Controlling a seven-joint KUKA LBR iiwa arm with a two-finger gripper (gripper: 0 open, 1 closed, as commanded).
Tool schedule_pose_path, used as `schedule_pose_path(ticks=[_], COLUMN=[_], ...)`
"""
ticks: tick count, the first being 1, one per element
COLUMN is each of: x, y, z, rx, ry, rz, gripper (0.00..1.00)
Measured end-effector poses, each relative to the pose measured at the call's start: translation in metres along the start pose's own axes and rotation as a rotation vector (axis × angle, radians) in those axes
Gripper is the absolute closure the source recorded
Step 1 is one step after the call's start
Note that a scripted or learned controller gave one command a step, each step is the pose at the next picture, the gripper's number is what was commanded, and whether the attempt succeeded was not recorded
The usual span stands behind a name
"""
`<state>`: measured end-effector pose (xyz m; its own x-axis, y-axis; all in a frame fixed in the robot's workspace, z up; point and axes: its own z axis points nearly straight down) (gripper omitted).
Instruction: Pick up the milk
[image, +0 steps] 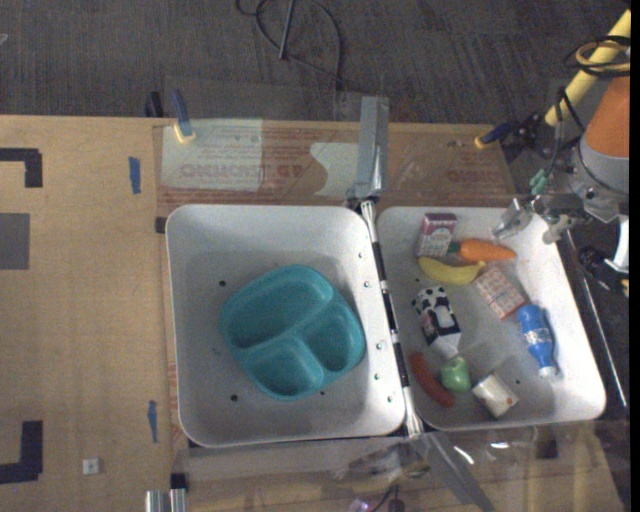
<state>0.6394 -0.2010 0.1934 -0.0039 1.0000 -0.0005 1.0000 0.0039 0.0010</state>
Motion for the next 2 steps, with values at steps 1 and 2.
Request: schedule_pose_path(ticks=[1, 2], x=[0.058, 0.099], y=[-0.051, -0.113], z=[0.087, 0.105], rx=[-0.002, -0.005], ry=[0.000, 0.001], rz=[0.230, 0.348], gripper=[0.00, 0.00])
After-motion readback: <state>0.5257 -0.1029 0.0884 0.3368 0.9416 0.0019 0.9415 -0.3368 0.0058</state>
